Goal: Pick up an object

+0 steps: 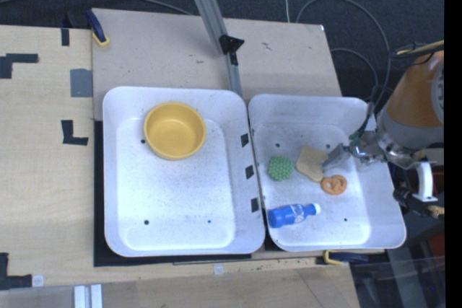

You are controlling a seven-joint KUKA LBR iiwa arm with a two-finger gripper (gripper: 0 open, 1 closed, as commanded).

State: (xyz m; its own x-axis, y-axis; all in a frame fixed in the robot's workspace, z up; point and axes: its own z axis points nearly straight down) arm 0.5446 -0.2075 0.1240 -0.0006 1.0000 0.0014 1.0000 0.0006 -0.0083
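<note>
**Hand low in the right bin, choosing among four small things**

Nearest the front edge of the right bin (382,227) lies a blue bottle (291,214) on its side, white cap pointing right, close to the bin's front left corner. It lies flat, so I would have to close across its narrow body if I chose it.

Further in, near the middle of that bin, sits an orange pretzel-shaped ring (333,185). Just beyond it lies a tan sponge-like piece (311,163), the two touching or nearly so, and a green ball (280,169) rests just left of the tan piece. They crowd together, so a clean grip on one may nudge its neighbour.

My hand (339,155) comes in over the bin's right wall and sits low, at the right end of the tan piece and just above the ring. I cannot tell whether it is spread or pressed together, and I see nothing between its tips.

In the left bin (123,227), toward its far left corner, a yellow bowl (175,130) stands upright, well apart from me.
</note>
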